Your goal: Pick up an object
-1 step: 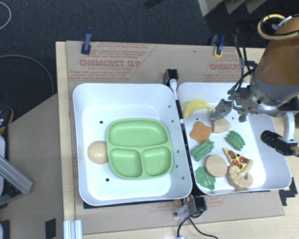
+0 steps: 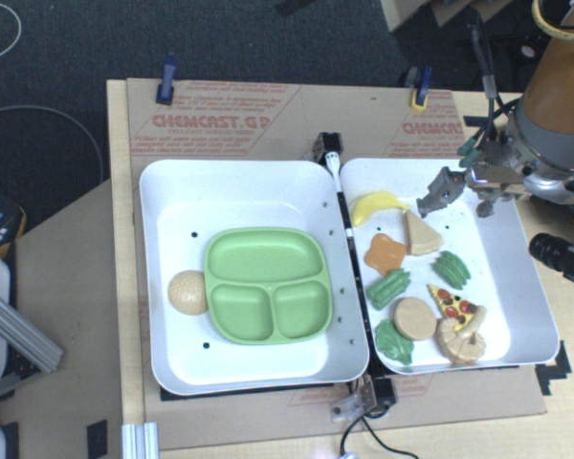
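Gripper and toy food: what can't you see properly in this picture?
- Gripper: too small and dark in the camera view to tell open from shut.
- Arm: cut off by the right edge.
- Green leaf: partly under the round cookie.

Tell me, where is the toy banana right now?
The toy banana lies in the right bin, near its upper left corner, close to the divider between the bins. Just below it are the orange piece and the tan wedge.

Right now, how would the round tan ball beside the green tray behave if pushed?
The ball looks round and smooth, so it would probably roll. It touches the tray, which may stop it that way. It is likely light toy food.
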